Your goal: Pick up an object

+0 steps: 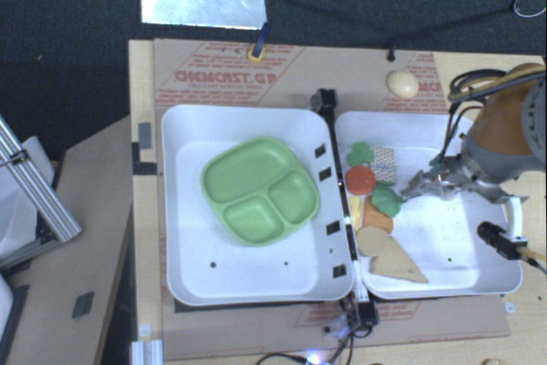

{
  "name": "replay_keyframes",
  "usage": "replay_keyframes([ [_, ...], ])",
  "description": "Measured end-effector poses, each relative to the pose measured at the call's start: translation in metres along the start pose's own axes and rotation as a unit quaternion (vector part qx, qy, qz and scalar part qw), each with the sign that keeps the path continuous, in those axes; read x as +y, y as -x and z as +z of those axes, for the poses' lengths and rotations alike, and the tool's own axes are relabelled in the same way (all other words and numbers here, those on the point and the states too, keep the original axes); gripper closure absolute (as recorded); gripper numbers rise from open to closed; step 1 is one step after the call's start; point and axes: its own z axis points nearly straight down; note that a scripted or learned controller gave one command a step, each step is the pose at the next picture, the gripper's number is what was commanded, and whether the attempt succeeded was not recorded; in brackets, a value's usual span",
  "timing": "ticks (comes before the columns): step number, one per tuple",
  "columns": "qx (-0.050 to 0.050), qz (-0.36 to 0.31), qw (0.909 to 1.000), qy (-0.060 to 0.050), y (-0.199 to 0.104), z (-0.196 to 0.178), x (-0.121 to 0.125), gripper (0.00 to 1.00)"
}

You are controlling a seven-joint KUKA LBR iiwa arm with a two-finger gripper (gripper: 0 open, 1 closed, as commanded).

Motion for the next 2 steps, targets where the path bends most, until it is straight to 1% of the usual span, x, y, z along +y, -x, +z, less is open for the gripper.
replay_keyframes([
  [1, 0.0, 0.001, 1.0, 0.001, 0.0, 0.001, 0.001, 0.0],
  [2, -0.001, 0.001, 1.0, 0.003, 0.001, -0.01, 0.002, 1.0],
])
